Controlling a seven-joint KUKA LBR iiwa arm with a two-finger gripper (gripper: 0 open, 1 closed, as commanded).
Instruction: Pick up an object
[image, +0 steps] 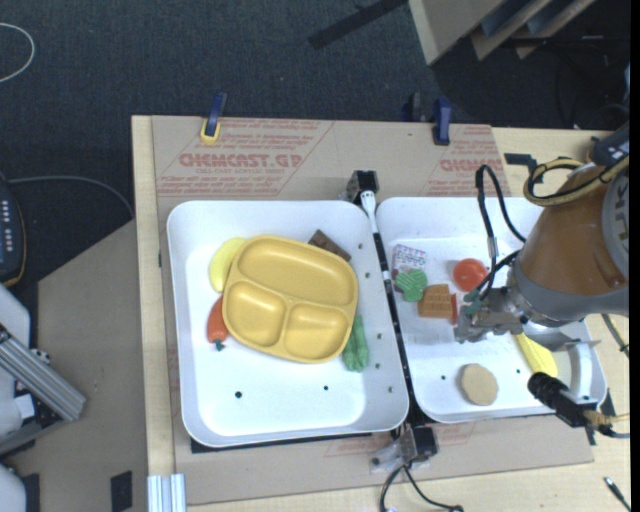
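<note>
Claw (476, 326) beside orange block (437, 301)

My arm (575, 250) wears a broad orange band above a grey wrist, with black cables looping along it down to my dark grey metal gripper (478, 322).

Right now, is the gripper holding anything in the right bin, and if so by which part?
Cannot be told. The gripper sits low in the right bin, beside the orange block, but the view is too small to show anything between its fingertips.

Glossy yellow plastic tray (290, 297)
</note>
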